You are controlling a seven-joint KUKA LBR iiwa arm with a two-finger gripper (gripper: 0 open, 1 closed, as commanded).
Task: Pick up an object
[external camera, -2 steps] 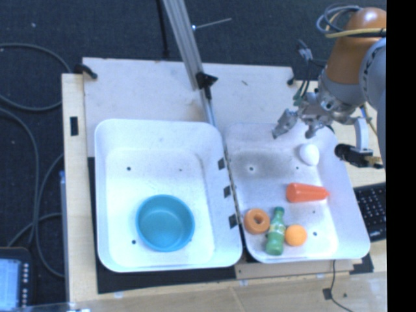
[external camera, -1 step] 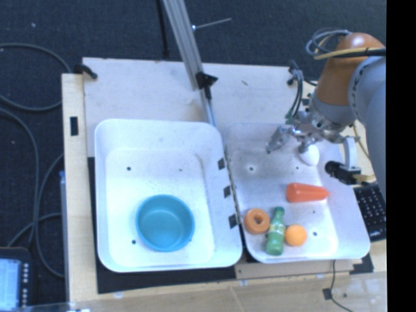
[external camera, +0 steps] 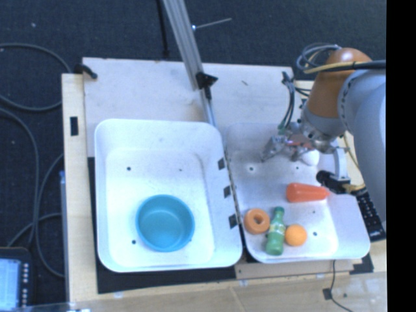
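My gripper (external camera: 290, 145) hangs over the far part of the right bin (external camera: 344, 242), below the orange wrist band. A small white object (external camera: 312, 156) lies right beside it, partly covered by the gripper body. In front of it lies an orange carrot (external camera: 307, 192). At the bin's near edge sit an orange ring (external camera: 257, 220), a green bottle (external camera: 275, 231) and an orange ball (external camera: 296, 235), close together. Nothing can be seen held in the gripper.
The left bin (external camera: 117, 142) holds a blue bowl (external camera: 165, 222) near its front. A slanted metal rail (external camera: 185, 38) runs down to the gap between the bins. The grey arm (external camera: 364, 129) covers the right bin's far right side.
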